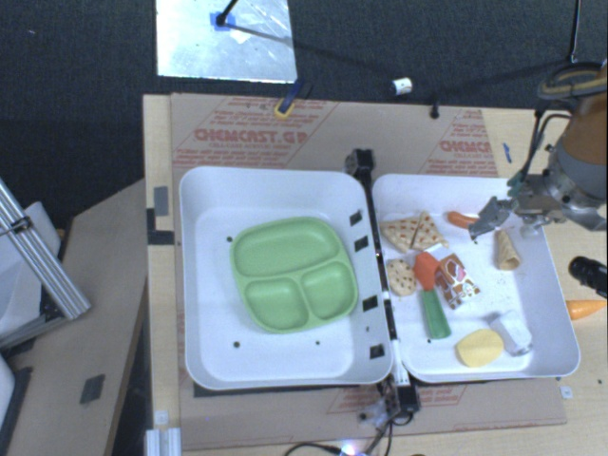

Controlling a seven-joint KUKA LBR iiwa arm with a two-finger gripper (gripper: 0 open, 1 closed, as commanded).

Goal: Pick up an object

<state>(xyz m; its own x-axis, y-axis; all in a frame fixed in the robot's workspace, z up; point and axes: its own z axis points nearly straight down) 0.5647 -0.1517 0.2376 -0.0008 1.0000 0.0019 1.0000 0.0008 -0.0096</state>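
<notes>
Reaching in from the right edge of the frame, the arm [581, 150] is hanging its tool [491, 219] over the upper right part of the right bin [560, 350]. I cannot tell the tool's state; nothing is showing between its tips.

Two white bins are sitting side by side on the table [247, 131]. The left bin [199, 255] is holding one green divided plate [293, 274] with three compartments, lying flat near the bin's centre.

The right bin is carrying the loose items, counted:
- one orange carrot-like piece [462, 219], just left of the tool
- one tan cone-shaped piece [506, 250], just below the tool
- one pale cracker-like wedge [412, 231] at the bin's upper left
- one round cookie [402, 276] below that wedge
- one red-orange piece [425, 269], touching the cookie
- one small printed carton [455, 281], right of the red-orange piece
- one green stick [435, 313], pointing toward the bottom of the frame
- one yellow lump [479, 348] at the lower right
- one grey-white piece [511, 334], touching the yellow lump

One further orange piece [586, 306] is lying outside the right bin, at the frame's right edge.
</notes>
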